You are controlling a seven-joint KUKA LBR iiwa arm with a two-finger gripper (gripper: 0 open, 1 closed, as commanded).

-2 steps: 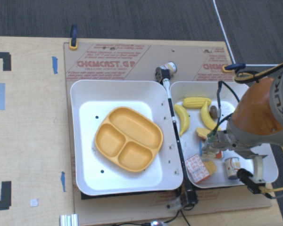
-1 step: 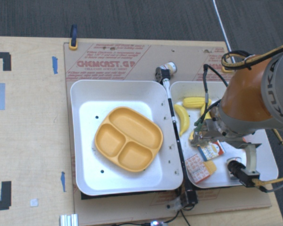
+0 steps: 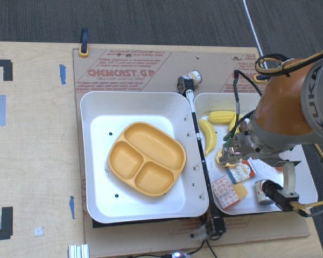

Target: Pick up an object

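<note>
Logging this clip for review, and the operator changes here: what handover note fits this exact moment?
Tool: low inside the right bin, near its middle, with no object visibly held.
Right bin: banana and a yellow corn-like piece at the far end. A red-and-white packet and a patterned card lie nearer the camera.
Left bin: a divided orange plate.
Done: the arm has reached into the right bin.
Left: the pick itself. No object is lifted yet, so confirm a grasp before counting it.
</note>
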